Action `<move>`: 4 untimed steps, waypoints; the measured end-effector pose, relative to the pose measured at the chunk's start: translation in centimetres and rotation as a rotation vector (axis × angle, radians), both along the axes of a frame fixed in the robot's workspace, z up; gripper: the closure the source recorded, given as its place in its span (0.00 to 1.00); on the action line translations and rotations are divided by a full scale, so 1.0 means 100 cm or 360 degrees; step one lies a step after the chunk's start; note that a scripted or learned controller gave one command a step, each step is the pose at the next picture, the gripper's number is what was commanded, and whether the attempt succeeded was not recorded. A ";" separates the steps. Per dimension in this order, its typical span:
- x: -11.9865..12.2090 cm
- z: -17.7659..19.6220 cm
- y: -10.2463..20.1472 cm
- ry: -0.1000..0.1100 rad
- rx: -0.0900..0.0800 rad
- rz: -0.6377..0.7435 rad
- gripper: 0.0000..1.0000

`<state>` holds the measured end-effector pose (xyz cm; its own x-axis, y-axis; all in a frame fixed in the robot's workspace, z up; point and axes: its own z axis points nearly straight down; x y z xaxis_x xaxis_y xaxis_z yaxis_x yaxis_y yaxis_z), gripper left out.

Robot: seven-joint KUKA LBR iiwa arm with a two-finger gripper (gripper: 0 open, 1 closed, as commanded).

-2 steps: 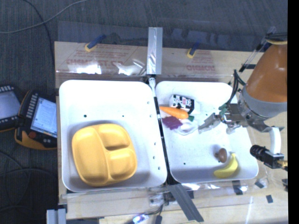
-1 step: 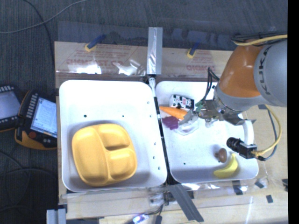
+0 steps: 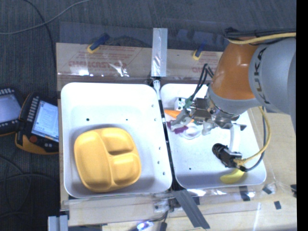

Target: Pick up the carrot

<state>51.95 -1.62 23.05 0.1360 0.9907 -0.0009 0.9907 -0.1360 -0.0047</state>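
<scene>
Banana, yellow, lies nearest the camera at about five o'clock in the right bin, close to that bin's near wall. Just above it, a black cylindrical piece on a yellow cable hangs over the bin floor. In the left bin, a yellow divided tray with three compartments sits toward seven o'clock, touching nothing else.

Farther back, the gripper reaches down into the right bin at roughly ten o'clock of that bin, near the wall shared with the left bin. The carrot, orange, lies just at the gripper's nine o'clock side, partly hidden by the tool, against the dividing wall; whether it is between the fingers cannot be told, nor whether the claw is released or clenched. A small purple object lies just below the carrot, beside a clear, pale item too faint to identify.

Beyond, the arm with its orange band fills the two o'clock region. Farthest back, blue and yellow clamps hold a cardboard sheet at twelve o'clock.
</scene>
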 end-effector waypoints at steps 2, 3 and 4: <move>0.078 -0.049 -0.059 0.0000 -0.0004 0.0291 0.00; 0.039 -0.038 -0.061 0.0000 -0.0002 0.0321 0.00; 0.093 -0.049 -0.046 0.0000 0.0000 0.0247 0.00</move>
<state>61.21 -6.22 18.14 -0.0186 0.9998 -0.0007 0.9998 0.0186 -0.0045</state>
